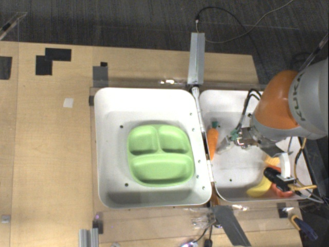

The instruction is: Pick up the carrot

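Carrot by the bin wall

The small orange toy carrot (212,142) lay against the right white bin's (231,189) left wall. The grey two-finger gripper (230,138) was just beside it; how wide, I cannot tell. The carrot looked light, hard and slippery; grab its middle.

carrot (212,142): orange, green at the top end
divided tray (160,155): light green, plain
bins (110,138): white, small dark dots on floor
table (41,153): light tan wood, black patches
arm (303,104): grey, orange band
banana (259,188): yellow
floor (128,9): dark grey, black cable
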You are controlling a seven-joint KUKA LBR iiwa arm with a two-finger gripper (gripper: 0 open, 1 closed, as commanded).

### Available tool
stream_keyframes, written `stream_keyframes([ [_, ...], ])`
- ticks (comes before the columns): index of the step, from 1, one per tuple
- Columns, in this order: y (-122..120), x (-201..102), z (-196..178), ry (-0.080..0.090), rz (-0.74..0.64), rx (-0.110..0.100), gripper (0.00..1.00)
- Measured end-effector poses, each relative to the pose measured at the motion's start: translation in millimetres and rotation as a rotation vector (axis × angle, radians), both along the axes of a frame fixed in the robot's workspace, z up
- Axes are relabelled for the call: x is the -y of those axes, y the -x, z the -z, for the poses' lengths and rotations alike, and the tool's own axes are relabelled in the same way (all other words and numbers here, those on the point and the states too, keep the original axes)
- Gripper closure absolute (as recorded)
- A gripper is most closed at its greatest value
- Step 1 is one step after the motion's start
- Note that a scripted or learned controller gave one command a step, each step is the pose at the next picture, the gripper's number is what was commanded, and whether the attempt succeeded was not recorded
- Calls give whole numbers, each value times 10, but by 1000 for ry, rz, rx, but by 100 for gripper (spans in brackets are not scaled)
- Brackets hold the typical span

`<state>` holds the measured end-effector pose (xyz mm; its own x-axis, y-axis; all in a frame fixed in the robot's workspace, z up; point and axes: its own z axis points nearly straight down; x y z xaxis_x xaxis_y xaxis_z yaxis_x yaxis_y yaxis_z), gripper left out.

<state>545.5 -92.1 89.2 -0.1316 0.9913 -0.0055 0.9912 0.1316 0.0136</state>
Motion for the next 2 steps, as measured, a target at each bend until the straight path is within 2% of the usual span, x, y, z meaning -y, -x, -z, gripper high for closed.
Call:
stream_keyframes([
  [1,-502,-292,-932,-4,-86,-14,0],
  [2,-250,-41,8,-2,-317,-6,0],
])
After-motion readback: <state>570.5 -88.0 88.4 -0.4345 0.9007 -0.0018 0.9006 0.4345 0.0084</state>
